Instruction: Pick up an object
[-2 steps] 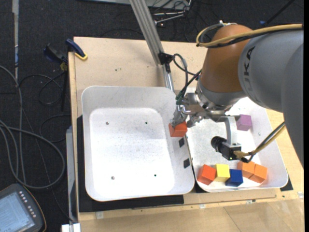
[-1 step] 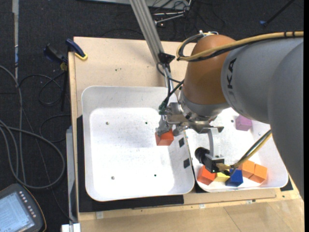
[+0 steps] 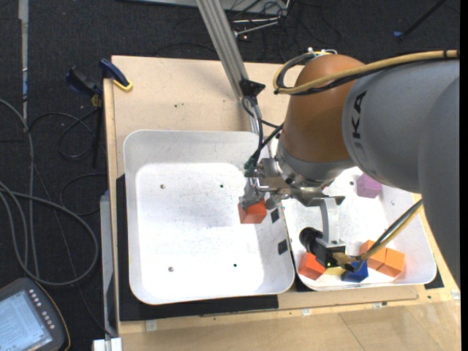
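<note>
My gripper hangs over the right side of the left white bin, close to the wall between the two bins. An orange-red block sits between its fingers, and the gripper is shut on it. The block appears lifted just above the bin floor. The grey arm with its orange band covers much of the right bin from above.
In the right bin lie a purple block at the back, two orange blocks at the front right, a red-orange block and a blue block at the front. A metal pole slants in from the top.
</note>
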Tool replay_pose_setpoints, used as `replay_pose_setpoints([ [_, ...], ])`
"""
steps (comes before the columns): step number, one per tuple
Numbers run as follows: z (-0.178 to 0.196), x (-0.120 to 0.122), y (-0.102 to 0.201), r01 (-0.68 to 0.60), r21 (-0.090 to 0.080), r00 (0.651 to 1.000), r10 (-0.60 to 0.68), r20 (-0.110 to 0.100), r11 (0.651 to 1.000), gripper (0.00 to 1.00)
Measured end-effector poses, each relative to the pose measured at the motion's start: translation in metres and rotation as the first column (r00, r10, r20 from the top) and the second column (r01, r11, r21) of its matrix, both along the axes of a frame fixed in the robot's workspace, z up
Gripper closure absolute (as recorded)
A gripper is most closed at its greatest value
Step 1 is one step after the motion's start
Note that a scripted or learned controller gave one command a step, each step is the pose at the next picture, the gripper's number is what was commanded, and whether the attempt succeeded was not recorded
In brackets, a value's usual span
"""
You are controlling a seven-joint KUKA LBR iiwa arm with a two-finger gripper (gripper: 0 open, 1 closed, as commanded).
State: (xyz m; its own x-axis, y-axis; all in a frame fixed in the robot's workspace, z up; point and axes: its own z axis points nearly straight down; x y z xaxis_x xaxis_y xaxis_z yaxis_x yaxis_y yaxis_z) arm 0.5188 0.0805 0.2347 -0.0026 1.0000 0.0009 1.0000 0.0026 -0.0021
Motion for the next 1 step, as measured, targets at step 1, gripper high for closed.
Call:
replay_pose_setpoints([
  [1,-0.0005,0.0004,-0.0006,0.003,-0.001,1.000,-0.003,0.001,1.000,0.00],
])
